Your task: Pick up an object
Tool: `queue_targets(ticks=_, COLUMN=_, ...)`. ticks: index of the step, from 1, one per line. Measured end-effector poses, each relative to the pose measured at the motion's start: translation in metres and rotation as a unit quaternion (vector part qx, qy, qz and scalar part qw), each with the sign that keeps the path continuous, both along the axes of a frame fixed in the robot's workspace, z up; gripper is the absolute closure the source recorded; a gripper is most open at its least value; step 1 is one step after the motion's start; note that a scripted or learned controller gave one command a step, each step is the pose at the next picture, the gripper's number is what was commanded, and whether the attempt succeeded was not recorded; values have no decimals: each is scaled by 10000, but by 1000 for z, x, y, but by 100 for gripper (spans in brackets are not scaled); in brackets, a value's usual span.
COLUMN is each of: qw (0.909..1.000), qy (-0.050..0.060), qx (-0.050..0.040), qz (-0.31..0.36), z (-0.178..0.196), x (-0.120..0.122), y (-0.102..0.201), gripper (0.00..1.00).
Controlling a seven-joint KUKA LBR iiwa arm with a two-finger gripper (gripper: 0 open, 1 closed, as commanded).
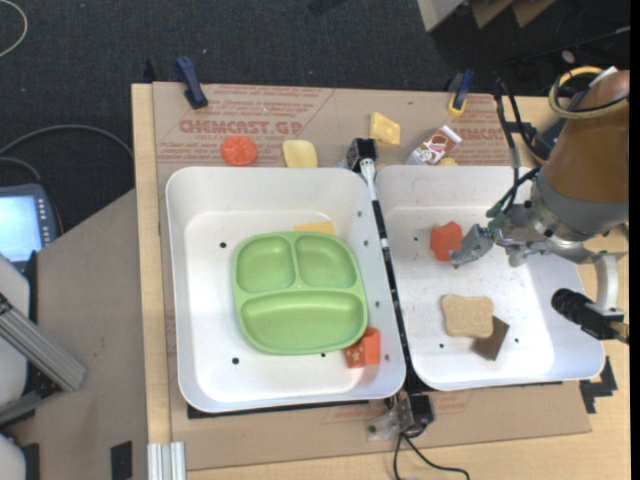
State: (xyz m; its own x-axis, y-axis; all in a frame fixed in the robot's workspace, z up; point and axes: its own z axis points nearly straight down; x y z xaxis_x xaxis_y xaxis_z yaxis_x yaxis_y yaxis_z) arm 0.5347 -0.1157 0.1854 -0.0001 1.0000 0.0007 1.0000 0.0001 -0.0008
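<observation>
Arm [590, 158] cropped right (yellow piece [315, 228] half-hidden)

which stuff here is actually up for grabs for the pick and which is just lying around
In play, right bin:
- red block, next to the gripper
- toast slice
- brown piece

Lying about:
- green tray and orange block, left bin
- orange disc, yellow pieces, packet, behind the bins

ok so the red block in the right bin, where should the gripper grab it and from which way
Probably from straight above, fingers closing across the two opposite flat sides of the red block. It looks small and chunky, sitting on the floor of the right bin with space all round, apart from the bread slice nearer the camera. The gripper is already just to its right.
</observation>
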Motion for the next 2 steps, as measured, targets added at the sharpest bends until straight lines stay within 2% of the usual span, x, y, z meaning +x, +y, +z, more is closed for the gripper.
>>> queue_targets(ticks=1, qw=10000, qy=-59, qx=-27, qz=13, z=10, x=100, y=-33, gripper=0)
queue_targets(ticks=2, qw=10000, qy=7, qx=6, qz=8, z=34, x=75, y=-10, gripper=0)
